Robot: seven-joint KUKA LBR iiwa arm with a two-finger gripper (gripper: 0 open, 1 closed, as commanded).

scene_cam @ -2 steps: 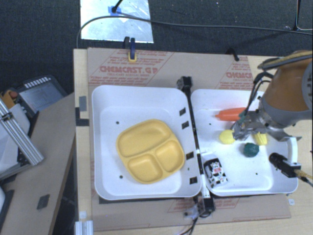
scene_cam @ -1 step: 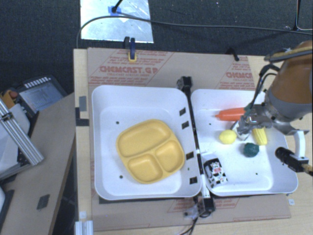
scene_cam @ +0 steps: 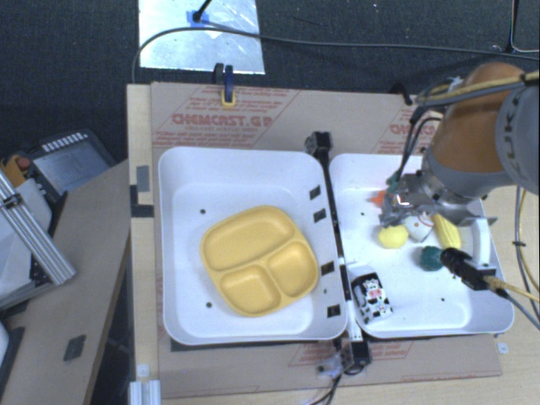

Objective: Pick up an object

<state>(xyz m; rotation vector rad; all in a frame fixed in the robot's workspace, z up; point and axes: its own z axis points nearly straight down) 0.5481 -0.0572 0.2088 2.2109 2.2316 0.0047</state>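
Objects for picking lay clustered in the right bin [scene_cam: 481,310], toward its far-right part, under the arm's wrist. Among them a round yellow piece [scene_cam: 391,238] sat just below the gripper [scene_cam: 396,207], with no clear long axis. Right of it lay a yellow banana-like item [scene_cam: 448,231], its long axis running on a slant from upper left to lower right, the lower end pointing toward a dark green lump [scene_cam: 431,258]. A small white piece [scene_cam: 416,224] sat between the round yellow piece and the banana-like item, and a bit of orange [scene_cam: 377,198] showed left of the gripper. Nearer the front edge, by the divider, a black-and-white toy [scene_cam: 371,296] lay well apart from the cluster. The gripper hung low over the cluster, its state not discernible at this slant. The left bin [scene_cam: 181,192] held a yellow three-compartment tray [scene_cam: 257,260], turned at an angle to the bin's walls.
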